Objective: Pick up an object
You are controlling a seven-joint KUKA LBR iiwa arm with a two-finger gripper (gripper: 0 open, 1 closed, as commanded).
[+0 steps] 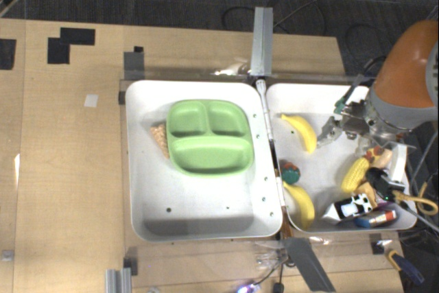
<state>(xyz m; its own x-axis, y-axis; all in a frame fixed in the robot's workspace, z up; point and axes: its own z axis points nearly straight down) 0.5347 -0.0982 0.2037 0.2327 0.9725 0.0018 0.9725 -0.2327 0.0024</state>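
From my station I read this as the approach step, nothing lifted yet. Nearest in the right bin [411, 221] lie a black-and-white item [354, 205] and a red marker [378, 219], then a banana [302, 202] and a corn cob [354, 173]. Farther off, the gripper [332, 130] hangs just right of a second banana [302, 130]; I cannot tell how the pincer stands. Next I'd centre over that banana and descend. The green divided plate [208, 136] sits in the left bin [140, 168].

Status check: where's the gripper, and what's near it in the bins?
Gripper over right bin, nothing seen held. Nearest: upper banana, corn cob. Green tray sits in left bin.
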